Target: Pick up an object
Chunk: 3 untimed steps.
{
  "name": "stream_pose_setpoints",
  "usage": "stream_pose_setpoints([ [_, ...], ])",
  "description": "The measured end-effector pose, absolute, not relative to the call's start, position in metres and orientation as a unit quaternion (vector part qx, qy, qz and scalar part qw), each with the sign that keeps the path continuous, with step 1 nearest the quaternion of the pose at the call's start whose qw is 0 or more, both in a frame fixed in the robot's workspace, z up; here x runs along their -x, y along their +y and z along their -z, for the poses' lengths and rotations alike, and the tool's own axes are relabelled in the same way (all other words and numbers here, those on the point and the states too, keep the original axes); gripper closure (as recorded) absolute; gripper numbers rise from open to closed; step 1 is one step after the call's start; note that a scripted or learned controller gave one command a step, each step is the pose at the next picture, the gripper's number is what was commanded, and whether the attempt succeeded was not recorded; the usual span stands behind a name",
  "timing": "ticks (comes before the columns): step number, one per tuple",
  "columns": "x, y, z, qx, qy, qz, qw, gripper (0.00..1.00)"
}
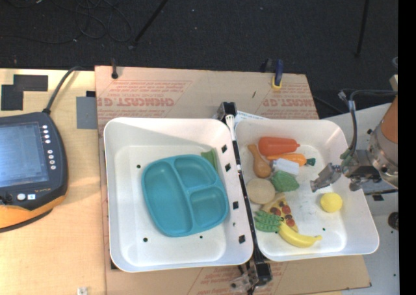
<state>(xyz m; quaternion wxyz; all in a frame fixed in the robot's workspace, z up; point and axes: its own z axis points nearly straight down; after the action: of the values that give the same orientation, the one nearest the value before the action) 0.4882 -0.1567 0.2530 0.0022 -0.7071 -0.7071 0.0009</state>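
Observation:
My gripper (338,181) reaches in from the right over the right bin (354,238). It is open, with nothing between its fingers, and hangs just above and behind a small yellow ball (331,203). To its left lie a green toy (285,180), a white piece (283,165), an orange carrot (292,157) and a red pepper (278,145). Farther left are a brown drumstick (260,161) and a tan round cookie (260,191). Near the front lie a pizza slice (281,209), a green leafy toy (266,222) and a yellow banana (299,237).
The left bin (123,222) holds a teal divided plate (185,193) with a green item (209,157) at its far corner. A black divider (235,183) runs between the bins. A pendant with a screen (26,157) lies at the far left of the bench.

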Motion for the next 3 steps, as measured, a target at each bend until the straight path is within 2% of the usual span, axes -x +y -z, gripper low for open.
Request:
stream_pose_setpoints([
  [1, -0.471, -0.145, -0.098, 0.707, -0.707, -0.0041, 0.009, 0.0],
  [2, -0.476, -0.1, -0.088, 0.707, -0.707, -0.0003, 0.0, 0.0],
  [3, -0.476, -0.103, -0.098, 0.709, -0.705, -0.0004, 0.001, 1.0],
])
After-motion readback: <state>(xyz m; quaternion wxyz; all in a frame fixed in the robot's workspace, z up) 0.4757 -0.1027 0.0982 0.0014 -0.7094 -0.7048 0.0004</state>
